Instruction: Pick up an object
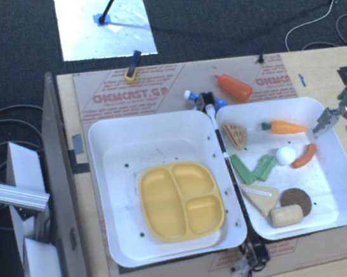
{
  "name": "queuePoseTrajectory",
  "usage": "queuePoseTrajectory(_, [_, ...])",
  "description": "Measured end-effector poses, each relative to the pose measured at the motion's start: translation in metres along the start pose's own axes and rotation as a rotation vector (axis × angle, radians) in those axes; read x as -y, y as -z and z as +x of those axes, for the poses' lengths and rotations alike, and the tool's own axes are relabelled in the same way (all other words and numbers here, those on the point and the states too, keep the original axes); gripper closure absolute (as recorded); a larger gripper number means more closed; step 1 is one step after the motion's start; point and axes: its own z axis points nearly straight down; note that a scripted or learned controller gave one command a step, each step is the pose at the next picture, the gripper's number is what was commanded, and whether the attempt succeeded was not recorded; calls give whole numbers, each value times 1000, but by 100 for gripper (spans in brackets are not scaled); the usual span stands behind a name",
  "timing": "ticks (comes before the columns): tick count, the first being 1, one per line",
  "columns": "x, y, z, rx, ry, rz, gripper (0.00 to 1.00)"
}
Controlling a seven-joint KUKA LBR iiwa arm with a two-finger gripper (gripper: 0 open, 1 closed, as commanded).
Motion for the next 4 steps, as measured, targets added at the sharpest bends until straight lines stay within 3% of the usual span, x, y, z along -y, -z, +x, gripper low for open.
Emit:
queuePoseTrajectory(1, [-74,-60,-3,2,4,-4,0])
queuePoseTrajectory(2, [-125,-114,32,0,6,-2,0])
queuePoseTrajectory(3, [-120,-180,24,-1,-1,2,0])
queuePoseTrajectory(4, [-122,-165,24,2,2,-5,100])
